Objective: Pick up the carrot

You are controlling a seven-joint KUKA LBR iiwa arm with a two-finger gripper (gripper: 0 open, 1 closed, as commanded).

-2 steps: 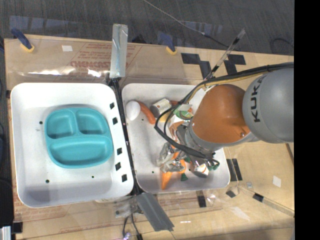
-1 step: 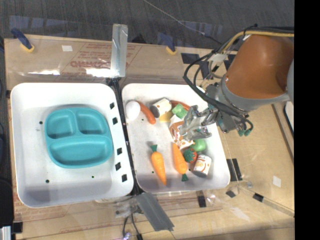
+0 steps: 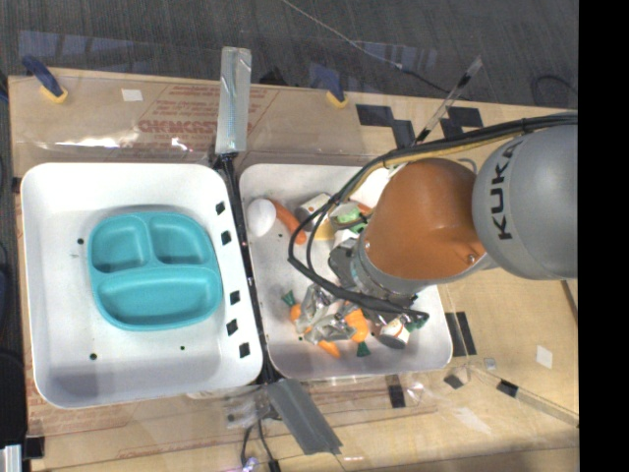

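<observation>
**Carrot not lifted yet: arm is down in the right bin**

Start at the near edge of the right bin (image 3: 432, 357), the side closest to you. There you have a heap of small toy food: orange pieces with green ends, some pale bits, a grey or silvery piece. One orange piece with a green tip (image 3: 360, 334) lies near the bin's near wall, and it looks like a carrot; other orange bits (image 3: 325, 345) lie just beside it toward the divider. I can't say which is the one you want.

Right above that heap hangs the gripper (image 3: 339, 313), reaching in from the right under the arm's (image 3: 521, 205) orange band. The wrist and cables cover most of it, so you can't tell from here whether it is spread or closed, or whether anything is caught in it. Nothing orange is visibly raised off the bin floor.

Further back, near the divider wall at the far side of the same bin, sit a white egg-like ball (image 3: 260, 215) and another orange stick (image 3: 286, 216) touching it, also a possible carrot.

The left bin (image 3: 59, 293) carries a teal divided plate (image 3: 154, 268) in its middle.

My read: the approach is done, while the grasp and the lift are still to be shown.
</observation>
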